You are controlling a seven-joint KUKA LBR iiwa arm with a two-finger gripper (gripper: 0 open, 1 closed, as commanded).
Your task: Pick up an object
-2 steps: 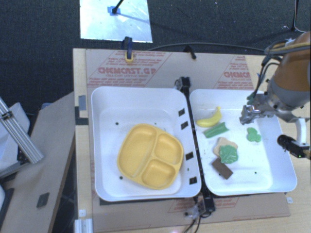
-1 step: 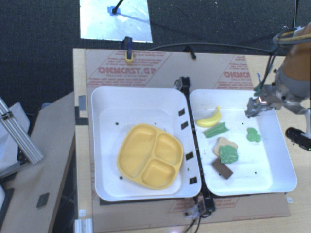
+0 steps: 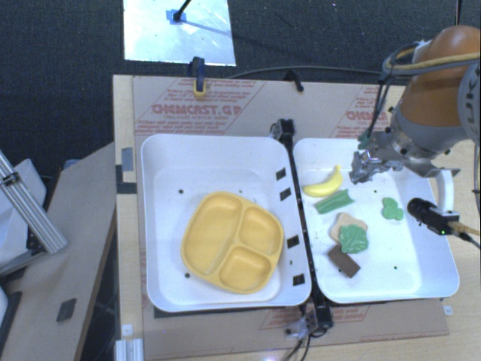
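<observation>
One fixed camera looked down from above the bench (image 3: 225,96) at a slant, facing both white bins: the left bin (image 3: 161,201) sat near centre frame, the right bin (image 3: 428,269) toward the right edge. It stood far enough back to take in dark floor beyond. The arm (image 3: 440,89) came in from the right.

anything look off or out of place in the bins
Only small things: the yellow tray sits skewed in the left bin, and in the right bin a green piece lies partly on a tan piece.
</observation>
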